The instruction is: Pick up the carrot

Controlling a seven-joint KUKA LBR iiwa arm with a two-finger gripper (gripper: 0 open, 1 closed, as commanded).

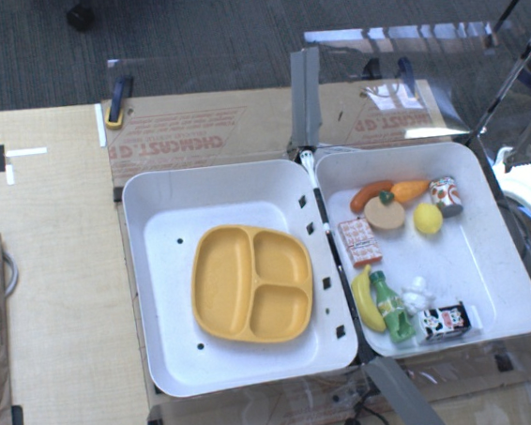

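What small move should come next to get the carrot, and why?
Probably bring the arm in over the right bin toward its far edge, above the carrot: it lies there untouched, one end against a round tan item, beside a sausage.

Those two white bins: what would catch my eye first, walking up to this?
Probably the yellow divided plate, alone in the left bin. Next, the colourful toy food crowding the right bin: an orange carrot near its far edge, a lemon just in front of it, and a banana beside a green bottle.
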